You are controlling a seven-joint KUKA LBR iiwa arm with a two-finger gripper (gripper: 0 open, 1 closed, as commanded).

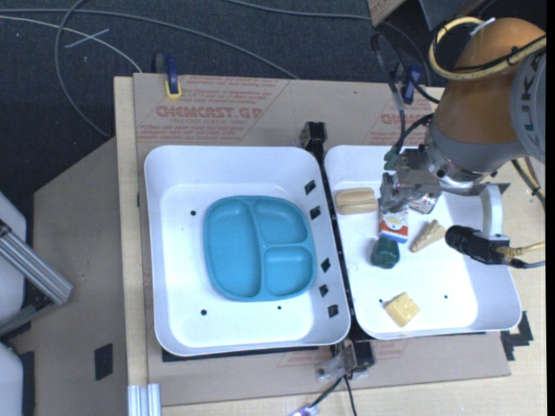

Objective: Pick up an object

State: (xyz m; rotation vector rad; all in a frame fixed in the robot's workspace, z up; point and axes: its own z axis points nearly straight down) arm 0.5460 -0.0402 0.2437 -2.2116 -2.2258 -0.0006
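My gripper point(399, 199) hangs over the upper middle of the right bin point(486, 306), at the end of the grey and orange arm. Directly below it in the view lies a small red and white carton point(395, 227), partly covered by the gripper. Left of the gripper rests a tan bread roll point(355, 200). A dark green rounded object point(385, 254) sits just under the carton. To the carton's right lies a beige wedge point(426, 236). Near the bin's front edge sits a yellow cheese block point(401, 308).
The left bin point(173, 310) holds a blue divided plate point(259, 247). A black clip strip point(323, 224) runs between the bins. A black cylinder with a cable point(475, 243) hangs from the arm over the right bin's right side.
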